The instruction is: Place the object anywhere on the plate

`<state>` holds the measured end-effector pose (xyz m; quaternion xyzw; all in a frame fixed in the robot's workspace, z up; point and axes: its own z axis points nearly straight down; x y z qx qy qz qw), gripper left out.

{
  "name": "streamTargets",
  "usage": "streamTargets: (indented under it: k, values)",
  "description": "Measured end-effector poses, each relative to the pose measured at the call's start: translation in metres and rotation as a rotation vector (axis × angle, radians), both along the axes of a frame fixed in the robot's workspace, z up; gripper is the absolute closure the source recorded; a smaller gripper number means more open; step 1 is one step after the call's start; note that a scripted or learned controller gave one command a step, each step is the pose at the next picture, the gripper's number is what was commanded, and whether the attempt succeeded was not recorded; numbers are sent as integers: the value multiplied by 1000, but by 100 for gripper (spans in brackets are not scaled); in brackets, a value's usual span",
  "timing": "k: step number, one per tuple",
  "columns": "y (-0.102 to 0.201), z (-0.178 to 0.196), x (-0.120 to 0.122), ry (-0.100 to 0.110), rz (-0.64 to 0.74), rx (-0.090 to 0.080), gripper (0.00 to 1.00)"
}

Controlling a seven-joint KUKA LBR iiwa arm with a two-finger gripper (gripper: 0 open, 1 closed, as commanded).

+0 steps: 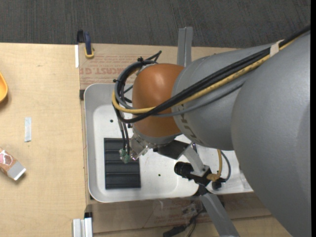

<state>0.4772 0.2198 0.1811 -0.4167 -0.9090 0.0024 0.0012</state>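
My grey arm with its orange band point(155, 100) reaches in from the right and covers most of the white bin point(96, 132). The gripper point(130, 152) hangs below the orange band, over the bin's left half, and the arm hides most of it. Right under and beside it lies a flat black ribbed rectangle point(121, 174) on the bin floor, near the front left corner. I cannot tell whether the gripper touches this black piece. No other loose object shows in the bin's uncovered part.
The wooden bench point(44, 83) lies left of the bin. On it are an orange thing point(2, 90) at the far left edge, a small silver strip point(27, 130) and a red-and-white wrapped item point(11, 164). A blue clamp point(87, 44) sits at the back.
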Motion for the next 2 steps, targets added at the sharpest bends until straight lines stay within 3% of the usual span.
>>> streamTargets:
  k: [1, 2]
  values:
    - [-16, 24, 1, -3, 75, 1, 100]
    - [0, 20, 1, -3, 200, 2, 100]
